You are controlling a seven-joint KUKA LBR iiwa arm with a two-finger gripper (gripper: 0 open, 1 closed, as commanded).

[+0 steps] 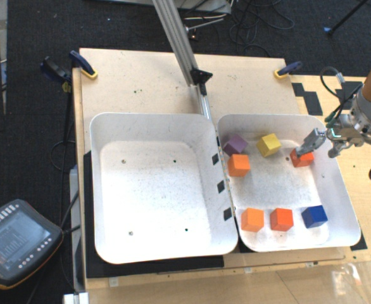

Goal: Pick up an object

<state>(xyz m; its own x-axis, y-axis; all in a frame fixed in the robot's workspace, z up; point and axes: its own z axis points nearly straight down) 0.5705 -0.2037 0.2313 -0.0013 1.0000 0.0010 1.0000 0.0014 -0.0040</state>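
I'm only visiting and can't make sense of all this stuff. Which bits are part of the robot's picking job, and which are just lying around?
Part of the job:
- gripper
- red block beside it
- purple block
- yellow block
- three orange blocks
- blue block
- right bin

Just lying about:
- left bin
- handheld control pad
- clamps
- floor cables

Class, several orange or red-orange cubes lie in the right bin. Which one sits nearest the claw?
The red-orange cube by the right bin's far right wall, right at the claw; the others sit farther left or along the near edge.
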